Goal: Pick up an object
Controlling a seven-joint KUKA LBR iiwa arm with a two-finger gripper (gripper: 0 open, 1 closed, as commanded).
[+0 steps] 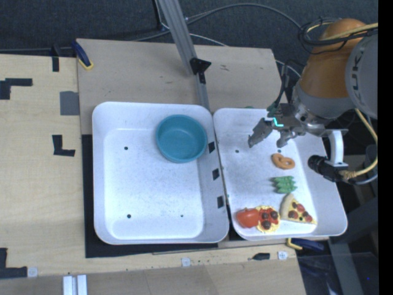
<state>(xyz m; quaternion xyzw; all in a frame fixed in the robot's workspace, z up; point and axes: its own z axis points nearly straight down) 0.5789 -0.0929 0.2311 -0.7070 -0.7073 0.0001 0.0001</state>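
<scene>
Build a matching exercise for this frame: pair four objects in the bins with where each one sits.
Things:
1. round blue bowl
2. brown pretzel-shaped toy
3. green leafy toy
4. triangular pizza-slice toy

Places:
A. right bin, front right corner
B. left bin, far right part
C. right bin, just below the two-finger gripper
D. right bin, between the pretzel and the pizza slice

Pairs: 1-B, 2-C, 3-D, 4-A

Apparently open tool [268, 136] above right bin [245, 165]
</scene>
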